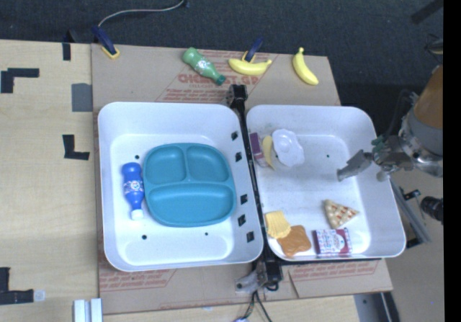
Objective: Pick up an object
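Observation:
My gripper point(358, 165) hangs over the right side of the right bin point(360, 122), just inside its right wall, with nothing seen in it. A pizza slice toy point(338, 212) lies below and left of it on the bin floor. A white crumpled item point(287, 146) sits to its left beside a yellow piece point(268, 152) and a purple piece point(254, 146). Along the front of the bin lie a yellow cracker point(276, 222), an orange bread piece point(294, 241) and a red and white packet point(331, 242).
The left bin point(115, 126) holds a blue divided plate point(189, 184) and a small blue bottle point(132, 189). Behind the bins on the cardboard lie a green bottle point(204, 66) and two bananas point(248, 65) point(305, 68). A black divider point(243, 162) runs between the bins.

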`<action>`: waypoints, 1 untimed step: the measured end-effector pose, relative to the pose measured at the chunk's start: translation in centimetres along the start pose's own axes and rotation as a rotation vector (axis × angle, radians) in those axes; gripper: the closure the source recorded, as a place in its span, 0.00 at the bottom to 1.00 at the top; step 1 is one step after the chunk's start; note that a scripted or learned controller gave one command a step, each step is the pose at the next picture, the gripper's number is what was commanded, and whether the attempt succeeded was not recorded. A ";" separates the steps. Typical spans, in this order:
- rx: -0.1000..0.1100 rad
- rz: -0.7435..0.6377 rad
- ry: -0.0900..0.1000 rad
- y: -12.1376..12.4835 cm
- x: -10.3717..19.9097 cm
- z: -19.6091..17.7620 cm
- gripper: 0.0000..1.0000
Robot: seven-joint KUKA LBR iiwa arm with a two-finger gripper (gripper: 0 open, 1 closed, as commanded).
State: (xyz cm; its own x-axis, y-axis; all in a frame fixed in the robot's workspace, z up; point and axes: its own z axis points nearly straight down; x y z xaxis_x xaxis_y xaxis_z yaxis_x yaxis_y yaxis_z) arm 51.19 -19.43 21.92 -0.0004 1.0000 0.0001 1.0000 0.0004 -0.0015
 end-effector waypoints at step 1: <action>-0.002 0.000 0.001 -2.7 -0.8 13.3 0.00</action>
State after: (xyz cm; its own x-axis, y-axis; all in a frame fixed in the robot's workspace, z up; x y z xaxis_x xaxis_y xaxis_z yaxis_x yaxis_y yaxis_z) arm 48.47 -20.21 8.60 -0.0007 1.0000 0.0007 1.0000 0.0007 0.0006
